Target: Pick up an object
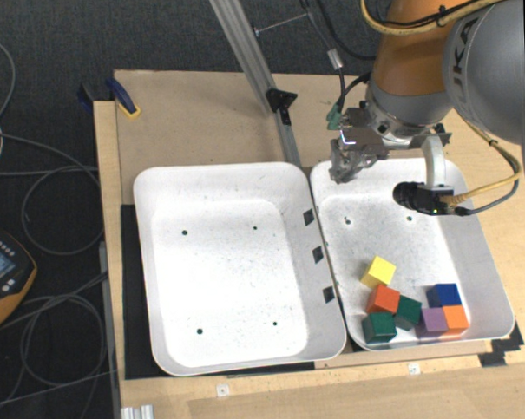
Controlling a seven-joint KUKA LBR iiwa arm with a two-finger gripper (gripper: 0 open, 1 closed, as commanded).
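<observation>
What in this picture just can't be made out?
- Two-finger gripper, camera view: too small and dark to show its state.
- Purple cube: partly covered by the blue cube and orange cube.
- Grey arm: cut off by the top and right edges.

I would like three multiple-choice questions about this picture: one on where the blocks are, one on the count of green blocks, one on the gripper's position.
1. Where do the blocks lie?
A. left bin
B. right bin's near corner
C. on the bench

2. How many green blocks?
A. two
B. none
C. five

3. The gripper is:
A. above the right bin's far edge
B. touching the yellow block
C. over the left bin

Answers:
1 B, the blocks cluster in the right bin.
2 A, green blocks and.
3 A, the gripper hangs far from the yellow block.
</observation>
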